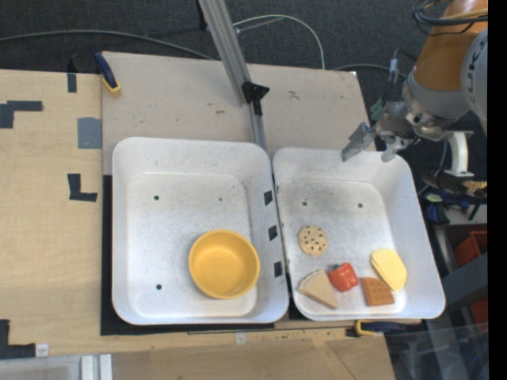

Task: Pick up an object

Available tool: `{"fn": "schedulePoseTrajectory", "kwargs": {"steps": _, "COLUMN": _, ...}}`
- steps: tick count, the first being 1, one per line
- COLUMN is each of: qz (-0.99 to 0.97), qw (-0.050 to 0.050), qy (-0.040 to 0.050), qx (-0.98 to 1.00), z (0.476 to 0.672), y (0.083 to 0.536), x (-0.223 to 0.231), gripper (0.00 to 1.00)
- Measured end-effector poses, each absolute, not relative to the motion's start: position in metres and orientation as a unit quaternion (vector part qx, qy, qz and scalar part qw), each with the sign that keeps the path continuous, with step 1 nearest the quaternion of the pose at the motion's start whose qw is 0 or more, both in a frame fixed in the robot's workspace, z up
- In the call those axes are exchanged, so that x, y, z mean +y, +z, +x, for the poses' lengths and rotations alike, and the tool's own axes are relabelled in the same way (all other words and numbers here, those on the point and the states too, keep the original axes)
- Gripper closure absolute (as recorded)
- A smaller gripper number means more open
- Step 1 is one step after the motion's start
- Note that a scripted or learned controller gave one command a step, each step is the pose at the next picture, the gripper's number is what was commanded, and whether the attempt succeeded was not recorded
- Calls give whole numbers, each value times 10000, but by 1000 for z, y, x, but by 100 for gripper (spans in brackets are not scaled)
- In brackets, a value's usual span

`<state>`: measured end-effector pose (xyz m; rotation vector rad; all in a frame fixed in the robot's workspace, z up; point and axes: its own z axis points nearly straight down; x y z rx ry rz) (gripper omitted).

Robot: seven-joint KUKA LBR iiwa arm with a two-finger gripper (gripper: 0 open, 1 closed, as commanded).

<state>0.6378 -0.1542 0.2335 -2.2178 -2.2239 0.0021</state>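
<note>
Along the near edge of the right shallow white plastic bin (412, 188) a row of small food-shaped objects is seen: a tan wedge-shaped piece like a slice of bread (319, 290), a small red tomato-like object (344, 277) touching it, a brown square waffle-like piece (378, 291) just beside that, and a pale yellow rounded block (389, 268) at the right end. A round chocolate-chip cookie (313, 240) is placed a little farther back, apart from the row. In the left shallow white plastic bin (127, 212) a yellow round plastic bowl (224, 264) is set upright near the front right corner. The grey two-finger gripper (366, 150) is held over the far right corner of the right bin, well apart from the food pieces; its fingers are spread and nothing is seen between them. A slanted grey metal pole (226, 38) is fixed behind the bins.
</note>
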Motion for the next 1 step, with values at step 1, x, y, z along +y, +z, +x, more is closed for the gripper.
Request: {"fn": "schedulePoseTrajectory", "kwargs": {"steps": 1, "qz": -7062, "qw": 4, "qy": 8, "qx": -7080, "z": 638, "y": 234, "x": -154, "gripper": 0}}
